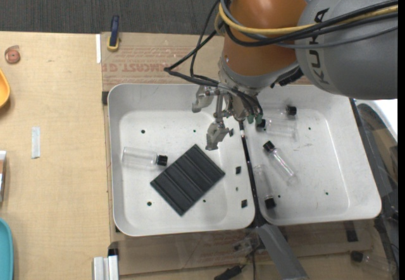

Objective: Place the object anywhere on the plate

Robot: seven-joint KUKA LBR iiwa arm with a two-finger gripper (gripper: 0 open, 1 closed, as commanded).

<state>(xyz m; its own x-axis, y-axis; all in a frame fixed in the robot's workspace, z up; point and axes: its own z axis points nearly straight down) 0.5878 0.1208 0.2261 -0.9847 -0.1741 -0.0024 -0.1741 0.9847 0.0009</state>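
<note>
My claw point(218, 126) hangs over the left bin; whether it grips anything, I cannot tell. The plate point(188, 179) lies just below-left of it, long axis diagonal.

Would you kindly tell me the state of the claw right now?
Claw: above the left bin; open or shut cannot be told, and nothing shows in it.

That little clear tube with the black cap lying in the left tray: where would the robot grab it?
Probably the tube at its clear middle, coming straight down, fingers closing across its narrow width. It lies flat on the left tray, cap pointing right toward the dark ridged plate, with space on both long sides.
</note>
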